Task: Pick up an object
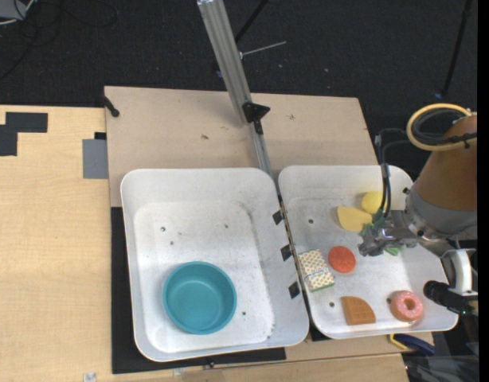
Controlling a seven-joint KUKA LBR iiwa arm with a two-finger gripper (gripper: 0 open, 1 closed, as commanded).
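Observation:
The right bin (308,183) holds a yellow wedge (352,217), a yellow round piece (373,202), a red-orange ball (342,259), a patterned box (315,269), a brown slab (357,310) and a pink donut (406,305). My gripper (377,239) reaches in from the right and hovers low just right of the red-orange ball and below the yellow wedge. A bit of green (390,250) shows by its tip. Whether anything sits between its fingers cannot be made out.
In the left bin (149,193) sits a teal bowl (199,296) at the front. A metal rail (231,62) slants across the back of the bench toward the divider between the bins. The arm's orange band (451,165) rises over the right bin's far right side.

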